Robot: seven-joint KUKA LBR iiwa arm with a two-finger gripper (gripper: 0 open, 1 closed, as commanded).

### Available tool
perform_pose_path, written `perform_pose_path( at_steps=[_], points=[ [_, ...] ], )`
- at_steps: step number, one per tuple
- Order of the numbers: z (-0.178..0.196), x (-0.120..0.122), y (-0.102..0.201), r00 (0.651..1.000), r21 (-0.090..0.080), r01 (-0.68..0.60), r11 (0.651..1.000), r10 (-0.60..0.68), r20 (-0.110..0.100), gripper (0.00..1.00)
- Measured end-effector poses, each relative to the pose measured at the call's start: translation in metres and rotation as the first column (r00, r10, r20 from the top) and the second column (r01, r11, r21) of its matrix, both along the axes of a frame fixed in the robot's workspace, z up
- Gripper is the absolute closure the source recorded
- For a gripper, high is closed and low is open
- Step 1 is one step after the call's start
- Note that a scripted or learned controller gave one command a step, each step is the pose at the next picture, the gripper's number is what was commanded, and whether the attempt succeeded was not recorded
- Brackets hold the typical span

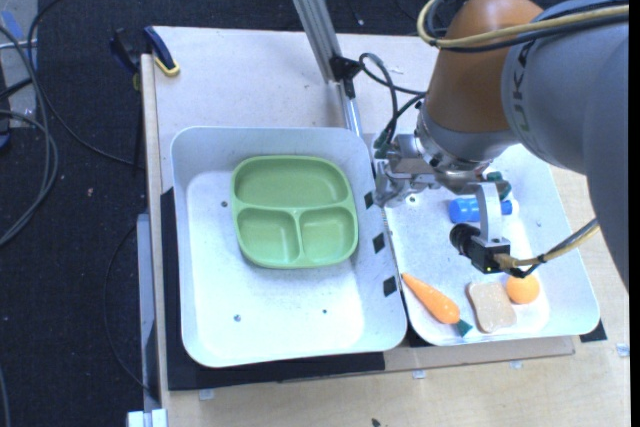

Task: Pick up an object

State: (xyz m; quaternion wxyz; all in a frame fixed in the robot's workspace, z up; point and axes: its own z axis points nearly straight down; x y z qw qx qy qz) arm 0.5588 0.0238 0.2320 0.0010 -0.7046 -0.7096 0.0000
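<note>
- Nearest me, at the front of the right bin (562, 207), a carrot (432, 298) lies at a slant, its green end towards the front rim and its other end towards the wall shared with the left bin (270, 333).
- Just beside the carrot, on the side away from the left bin, a pale slice of bread (491, 307) lies flat.
- Close against the far corner of the slice sits a small orange ball (522, 290).
- Further back in the same bin there is a blue thing (465, 210), partly hidden under the wrist (I can't make out what it is).
- All four of these rest on the floor of the right bin, each of them apart from the gripper.
- The gripper (398, 177) hangs low at the right bin's inner wall, about halfway along it, with the carrot well in front of it and the blue thing just to its side.
- Whether the gripper is spread or closed I cannot tell, as the wrist covers most of it.
- The grey arm (565, 85) reaches in from the right over the back half of the right bin, and its orange band (490, 25) faces up.
- In the left bin, a green plate (295, 212) with three compartments lies flat, nearer the back wall than the front.
- Both bins stand side by side on a pale counter (240, 75), with their inner walls touching.
- A metal bar (310, 5) rises at a slant from the back of the counter, near where the bins meet.
</note>
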Motion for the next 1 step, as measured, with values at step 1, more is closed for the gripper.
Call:
perform_pose_path(
  at_steps=[1],
  points=[
    [-0.0107,0.0053,0.0567,1.0,0.0,-0.001,1.0,0.001,0.001,1.0]
  ],
)
